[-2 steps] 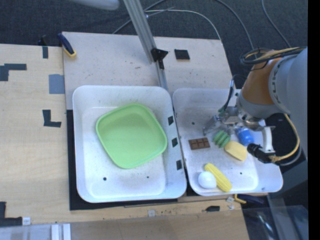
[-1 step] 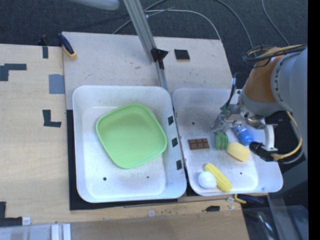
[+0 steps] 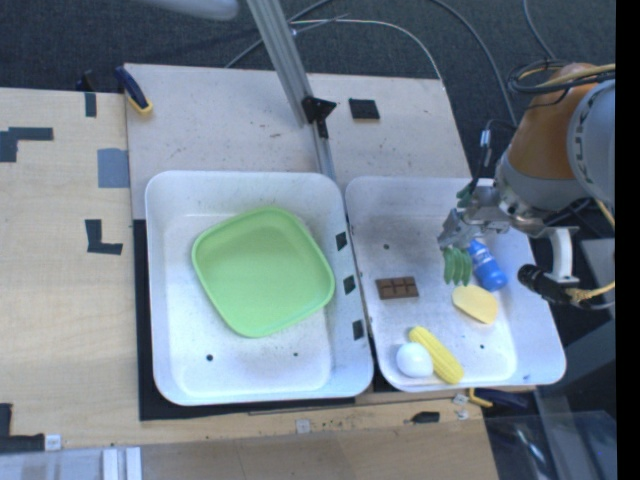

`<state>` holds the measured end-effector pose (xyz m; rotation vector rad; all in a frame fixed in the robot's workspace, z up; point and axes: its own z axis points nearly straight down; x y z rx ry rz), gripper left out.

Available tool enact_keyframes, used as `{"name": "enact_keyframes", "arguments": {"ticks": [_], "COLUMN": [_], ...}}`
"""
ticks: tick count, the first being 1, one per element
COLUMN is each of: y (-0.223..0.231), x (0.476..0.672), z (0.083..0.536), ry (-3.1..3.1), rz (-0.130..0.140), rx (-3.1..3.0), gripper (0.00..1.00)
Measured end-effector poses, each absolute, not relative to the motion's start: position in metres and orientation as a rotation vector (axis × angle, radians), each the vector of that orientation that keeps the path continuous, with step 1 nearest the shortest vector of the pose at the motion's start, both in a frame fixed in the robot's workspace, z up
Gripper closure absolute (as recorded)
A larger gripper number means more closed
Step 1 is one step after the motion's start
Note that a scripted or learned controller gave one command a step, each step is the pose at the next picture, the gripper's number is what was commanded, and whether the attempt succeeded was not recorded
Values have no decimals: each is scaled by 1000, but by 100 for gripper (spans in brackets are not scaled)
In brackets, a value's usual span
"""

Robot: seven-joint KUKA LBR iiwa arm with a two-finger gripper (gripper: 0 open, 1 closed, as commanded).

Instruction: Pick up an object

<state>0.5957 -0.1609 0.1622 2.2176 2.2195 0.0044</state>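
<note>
My gripper (image 3: 462,234) hangs over the right bin (image 3: 400,208), near its right side, directly above a green toy (image 3: 458,266) and a blue bottle-like object (image 3: 487,266). Nothing is visibly held between its fingers. Just below them lies a yellow wedge (image 3: 475,304). A brown chocolate bar (image 3: 397,288) lies in the middle of the right bin. A yellow corn cob (image 3: 437,354) and a white ball (image 3: 413,359) rest by the bin's front edge.
The left bin (image 3: 170,268) holds a green square plate (image 3: 263,269). A slanted metal pole (image 3: 290,63) crosses the bench behind the bins. Cables trail at the back right.
</note>
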Motion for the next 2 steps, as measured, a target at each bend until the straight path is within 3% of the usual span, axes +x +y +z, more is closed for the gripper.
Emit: {"name": "enact_keyframes", "arguments": {"ticks": [2], "y": [-161], "x": [590], "z": [253], "ry": [2220], "rz": [3], "rx": [2219], "gripper": [100]}}
